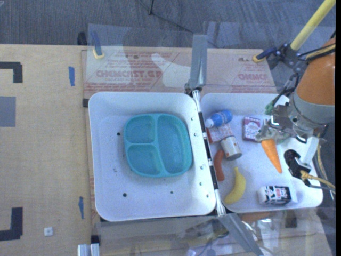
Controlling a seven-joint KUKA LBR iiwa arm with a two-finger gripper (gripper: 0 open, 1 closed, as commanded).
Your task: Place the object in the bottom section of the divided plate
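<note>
Jaws (270, 134) of the grey-and-orange arm meet the blunt top of the orange plastic carrot (272, 152); whether they grip it cannot be told. The carrot lies in the right white bin (314, 196), tip pointing away from the turquoise divided plate (157, 144), on a pale wooden bench (42, 159) above grey carpet.

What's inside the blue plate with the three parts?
Nothing that I can see. All three sections of the blue plate show bare teal bottoms. It sits alone in the left bin. The plate covers the bin floor beneath it, so that part stays hidden.
</note>
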